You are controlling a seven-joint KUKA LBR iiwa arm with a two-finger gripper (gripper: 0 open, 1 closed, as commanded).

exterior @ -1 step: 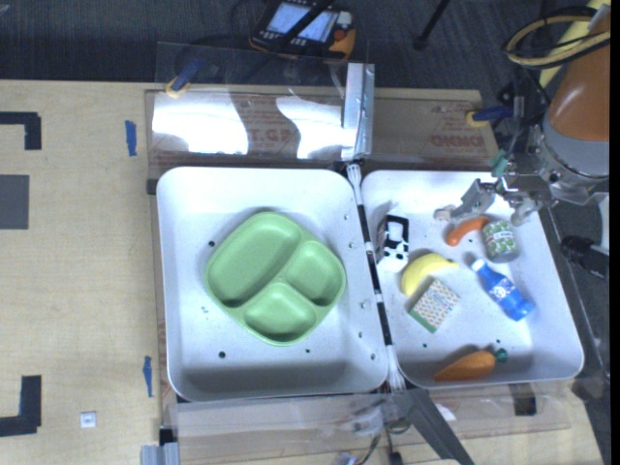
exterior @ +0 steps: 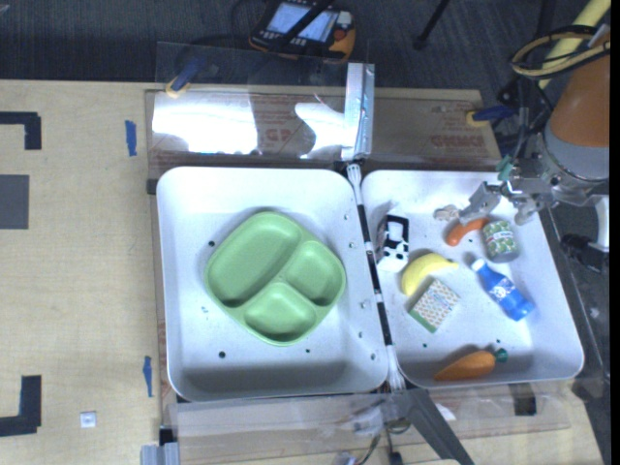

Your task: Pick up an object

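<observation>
While the gripper (exterior: 506, 194) is hanging over the far right part of the right bin (exterior: 557, 342), whether it is released or clenched I cannot tell, and nothing is showing in its grasp. Below it a small orange carrot (exterior: 463, 229) and a round speckled jar (exterior: 500, 239) are lying close together, with a banana (exterior: 422, 268), a blue bottle (exterior: 505, 290), a patterned packet (exterior: 433, 304) and a bigger carrot (exterior: 467, 363) sitting nearer. A green divided plate (exterior: 276, 275) is resting in the left bin (exterior: 184, 211).
</observation>
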